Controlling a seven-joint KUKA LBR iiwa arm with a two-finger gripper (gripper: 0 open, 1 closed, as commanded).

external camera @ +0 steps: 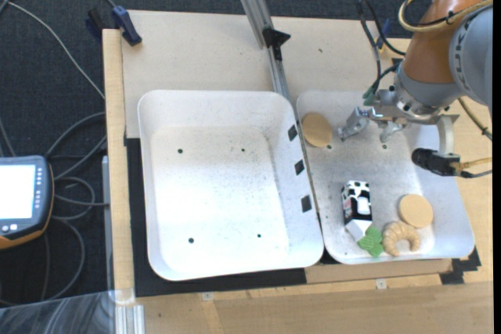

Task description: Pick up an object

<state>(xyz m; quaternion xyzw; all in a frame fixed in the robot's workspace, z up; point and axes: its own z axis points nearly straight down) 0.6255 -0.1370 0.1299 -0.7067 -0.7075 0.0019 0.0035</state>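
A tan bench point(196, 59) on dark carpet carries two shallow white bins: the left bin point(156, 109) and the right bin point(462, 231). The right bin contains a round tan disc point(317, 129) against its left wall, a second disc point(415, 210), a black-and-white carton point(357, 203) (its print is too small to read), a green piece point(371, 242) and a beige croissant-shaped toy point(401, 237). The gripper point(364, 123) hangs above the right bin's upper part, jaws spread, nothing between them.
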